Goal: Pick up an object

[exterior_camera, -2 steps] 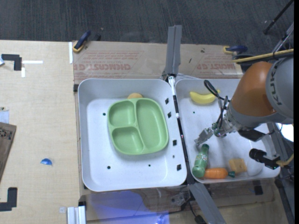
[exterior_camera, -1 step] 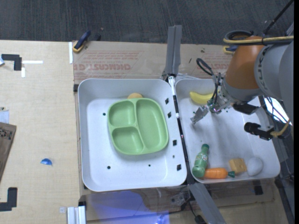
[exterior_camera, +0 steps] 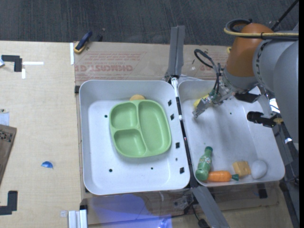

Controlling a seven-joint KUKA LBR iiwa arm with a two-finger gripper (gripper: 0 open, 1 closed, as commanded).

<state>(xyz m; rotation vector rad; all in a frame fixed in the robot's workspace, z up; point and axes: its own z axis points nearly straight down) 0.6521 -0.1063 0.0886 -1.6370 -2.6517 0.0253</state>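
Gripper [exterior_camera: 198,110] positioned upper left of right bin [exterior_camera: 266,148]; finger state cannot be told. Green bottle [exterior_camera: 204,164], orange carrot [exterior_camera: 219,176], tan block [exterior_camera: 242,168], white ball [exterior_camera: 259,169] clustered along bin's lower edge.

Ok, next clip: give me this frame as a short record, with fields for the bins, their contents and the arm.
left bin: green divided plate, a yellowish item partly hidden behind its far edge
right bin: green bottle, carrot, tan block, white ball, all along the near edge
gripper: low over the right bin's far left corner
grasp: nothing seen held
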